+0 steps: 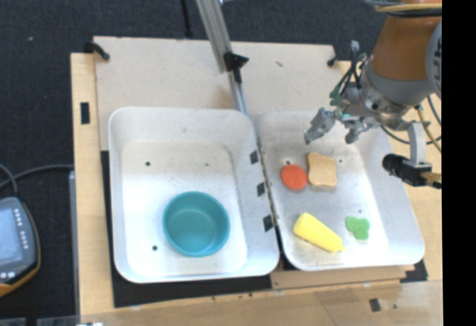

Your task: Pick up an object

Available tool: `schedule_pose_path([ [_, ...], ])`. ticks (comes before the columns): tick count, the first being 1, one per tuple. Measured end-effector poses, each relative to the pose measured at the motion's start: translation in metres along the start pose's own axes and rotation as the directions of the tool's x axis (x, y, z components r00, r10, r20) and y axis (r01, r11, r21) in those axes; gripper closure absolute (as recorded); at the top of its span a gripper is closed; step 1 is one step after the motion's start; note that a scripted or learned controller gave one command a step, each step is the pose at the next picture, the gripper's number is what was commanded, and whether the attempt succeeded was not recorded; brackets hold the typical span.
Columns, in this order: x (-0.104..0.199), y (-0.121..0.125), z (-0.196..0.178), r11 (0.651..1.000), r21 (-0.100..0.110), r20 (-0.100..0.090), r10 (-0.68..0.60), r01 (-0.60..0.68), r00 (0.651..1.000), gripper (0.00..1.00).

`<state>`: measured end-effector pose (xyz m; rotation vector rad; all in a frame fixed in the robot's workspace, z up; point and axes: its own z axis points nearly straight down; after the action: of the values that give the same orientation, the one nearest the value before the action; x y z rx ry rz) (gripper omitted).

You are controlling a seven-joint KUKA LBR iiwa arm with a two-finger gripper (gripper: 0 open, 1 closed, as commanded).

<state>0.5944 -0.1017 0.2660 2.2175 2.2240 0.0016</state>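
Observation:
The right bin (387, 213) holds a tan bread slice (322, 170), an orange-red round piece (294, 177) touching its left side, a yellow wedge (317, 232) near the front, and a small green piece (358, 228). My gripper (334, 129) hangs over the back of that bin, just above and behind the bread slice. Its two fingers are spread apart with nothing between them.
A teal bowl (195, 223) sits in the left bin (134, 168), toward its front. A slanted metal pole (212, 19) rises from the bench behind the bins. A grey handheld device (15, 239) lies off the bench at far left.

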Motion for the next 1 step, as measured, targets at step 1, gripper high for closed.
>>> schedule_pose_path([
  [1,0.0000,0.0000,-0.0001,1.000,-0.001,0.000,0.001,-0.001,1.000,0.00],
])
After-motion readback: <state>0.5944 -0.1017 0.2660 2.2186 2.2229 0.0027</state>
